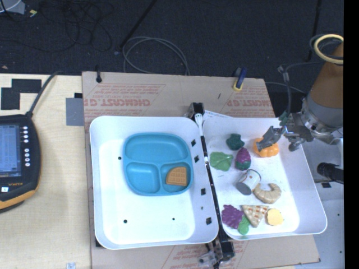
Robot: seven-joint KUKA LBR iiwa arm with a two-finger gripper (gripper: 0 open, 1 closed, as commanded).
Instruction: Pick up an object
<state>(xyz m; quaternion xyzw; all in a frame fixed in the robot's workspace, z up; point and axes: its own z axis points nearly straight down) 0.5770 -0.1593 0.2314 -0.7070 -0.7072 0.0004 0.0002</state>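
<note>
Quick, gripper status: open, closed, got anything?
Gripper: open, holding nothing, fingers spread over the right bin, next to the orange toy.

A robotics lab is indicated by a teach pendant (14, 156), loose cables (154, 49) and 2 white bins (106, 150) taped on cardboard (168, 94).

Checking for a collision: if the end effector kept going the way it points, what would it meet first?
Probably the orange toy, right at the end effector tip in the right bin; depth is unclear.
</note>
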